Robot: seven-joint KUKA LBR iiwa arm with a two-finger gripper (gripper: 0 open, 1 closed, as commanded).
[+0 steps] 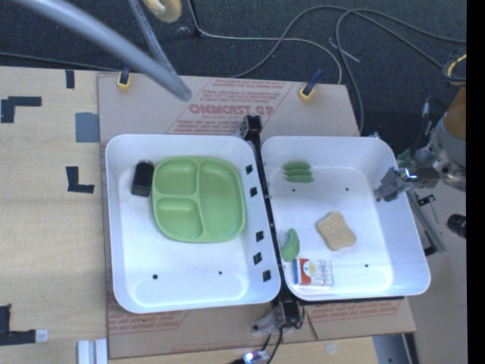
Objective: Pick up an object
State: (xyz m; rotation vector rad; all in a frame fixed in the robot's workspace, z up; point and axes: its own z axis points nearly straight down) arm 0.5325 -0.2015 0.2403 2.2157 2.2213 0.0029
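White bins sit side by side on cardboard (pixel 227 101). Left bin (pixel 125 279) has a green tray (pixel 199 199) w/ three sections, lying flat, and a small black block (pixel 142 178) touching the tray's left edge. Right bin (pixel 394 271) has a ridged green piece (pixel 298 172) near the back, a tan toast-shaped piece (pixel 336 230) around the middle, a curved green piece (pixel 290 243) by the divider, and a small white carton (pixel 314 271) w/ red and blue print near the front, just beside the curved piece. Gripper (pixel 388 186) is at the right bin's right rim, above the wall, apart from all items, nothing betw. the fingers; can't tell if they're spread or closed.
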